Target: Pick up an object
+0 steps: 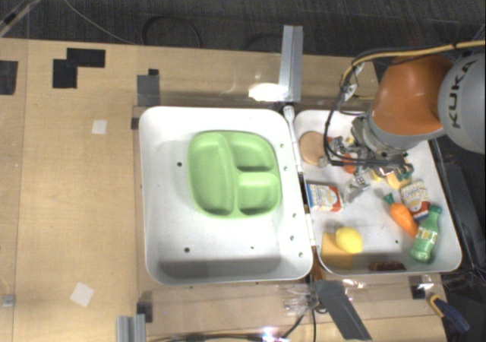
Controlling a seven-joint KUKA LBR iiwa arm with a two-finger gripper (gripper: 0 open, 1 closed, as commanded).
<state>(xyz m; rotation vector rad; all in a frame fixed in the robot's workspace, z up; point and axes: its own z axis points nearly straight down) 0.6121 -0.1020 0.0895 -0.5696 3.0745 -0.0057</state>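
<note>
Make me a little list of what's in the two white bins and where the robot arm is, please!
left bin: holds a green divided plate
right bin: holds small toy foods
near its front: yellow lemon, green bottle
right side: orange carrot
left side: small packet, round tan cookie
arm: reaches in from the right, over the right bin's back half
gripper: low in the right bin, beside the packet
held item: none visible between the fingers

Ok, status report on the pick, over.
Tool low in the right bin, nothing visibly held. Nearest items: packet, carrot. Lemon, green bottle further off. Green tray alone in left bin.
</note>
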